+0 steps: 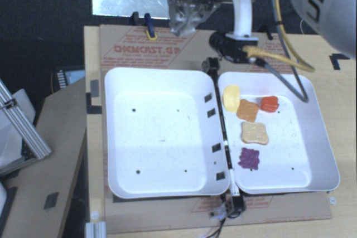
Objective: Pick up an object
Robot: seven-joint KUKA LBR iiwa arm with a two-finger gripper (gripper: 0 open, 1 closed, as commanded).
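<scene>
The right bin (312,142) holds several small items near its left side: a yellow piece (231,97), an orange-brown piece (248,110), a red piece (269,103), a tan toast-like slice (254,133) and a purple cluster (249,159). My gripper (184,22) hangs high at the top of the view, above the cardboard behind the left bin, well away from all the items. Nothing shows between its fingers.
The left bin (120,120) lies beside the right one, joined by a black-clipped seam (220,125). Yellow and grey cables (279,61) trail over the right bin's back rim. A blue-and-yellow clamp (149,28) stands at the cardboard's back edge.
</scene>
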